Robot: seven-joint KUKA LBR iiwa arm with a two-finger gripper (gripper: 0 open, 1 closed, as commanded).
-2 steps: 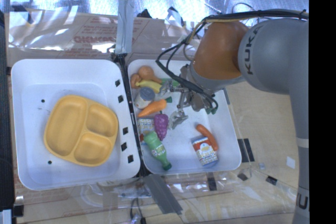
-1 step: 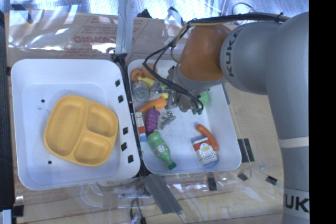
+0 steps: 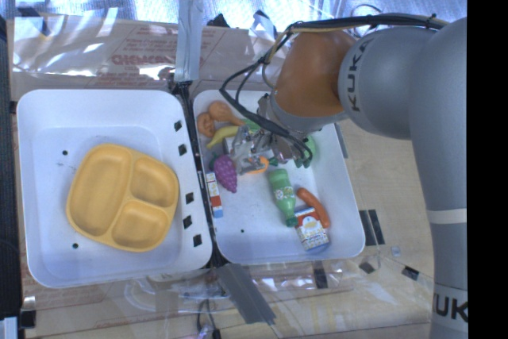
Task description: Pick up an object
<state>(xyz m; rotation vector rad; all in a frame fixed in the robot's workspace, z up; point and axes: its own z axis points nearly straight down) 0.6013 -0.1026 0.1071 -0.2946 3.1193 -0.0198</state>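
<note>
We see the grey arm's jaws (image 3: 252,148) low in the right white bin (image 3: 343,194), among the toy food; whether they are open or closed, we cannot tell. Just beside them lie a purple plastic grape bunch (image 3: 225,172), a yellow banana (image 3: 221,136) and a green bottle (image 3: 281,195). The left white bin (image 3: 36,186) holds a yellow divided tray (image 3: 121,196).

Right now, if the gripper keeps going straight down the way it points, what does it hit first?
Most likely the purple grapes or the banana beside them: the gripper points down into the right bin over that cluster. Depth is unclear from this slanted view, so which one comes first is uncertain.
</note>
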